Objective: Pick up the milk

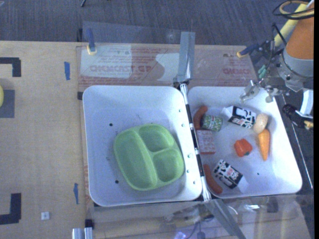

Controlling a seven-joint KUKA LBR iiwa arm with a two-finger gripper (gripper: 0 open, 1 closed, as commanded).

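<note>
Camera view, looking down at a slant. Wooden desk (40, 148) carries two white bins side by side.

Left bin (99, 108): holds a green tray (148, 156) with three compartments, lying a little toward the bin's right and near side.

Right bin (284, 168): several small items.
- Milk (242, 117), a small black-and-white cow-pattern carton, lies on its side in the far part of the bin, right of centre.
- Second carton (228, 174) with the same cow pattern lies near the front edge, tilted.
- Green can (212, 123) on its side, left of the milk.
- Sausage (199, 116) just beside the can, by the bin's left wall.
- Another sausage (211, 179) at the front left, touching or just beside the second carton.
- Pale potato (260, 123) just right of the milk, touching or nearly so.
- Carrot (263, 144) just below the potato, pointing toward the front.
- Red pepper (242, 147) mid-bin, left of the carrot.
- Flat card (206, 142) with red print along the left wall.

Arm (299, 44) enters from the right, orange band visible. Gripper (260, 89) sits above the far right corner of the right bin, near the milk but apart from it, nothing between its parts. Whether it is open or closed: cannot tell, too small and cluttered.
</note>
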